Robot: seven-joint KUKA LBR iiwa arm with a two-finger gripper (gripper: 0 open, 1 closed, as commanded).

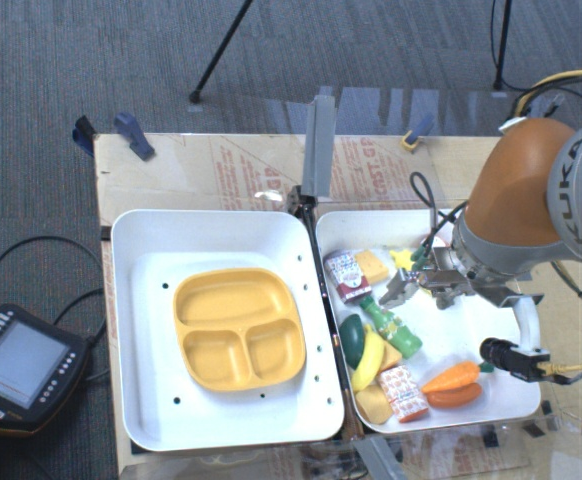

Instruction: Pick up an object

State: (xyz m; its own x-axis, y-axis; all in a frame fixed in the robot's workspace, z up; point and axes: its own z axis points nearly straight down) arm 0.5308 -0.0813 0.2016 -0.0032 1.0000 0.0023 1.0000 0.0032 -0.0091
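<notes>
My arm reaches in from the right, my pincer (403, 290) low over the right bin (516, 400), fingers parted, gripping nothing. The green bottle (391, 324) lies just below it. Grey carpet surrounds the bench (201, 173).

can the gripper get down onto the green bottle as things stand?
Probably yes. The gripper hangs just above the green bottle, with nothing between them. The banana lies against the bottle's lower end, so a clean grasp there looks tight.
</notes>
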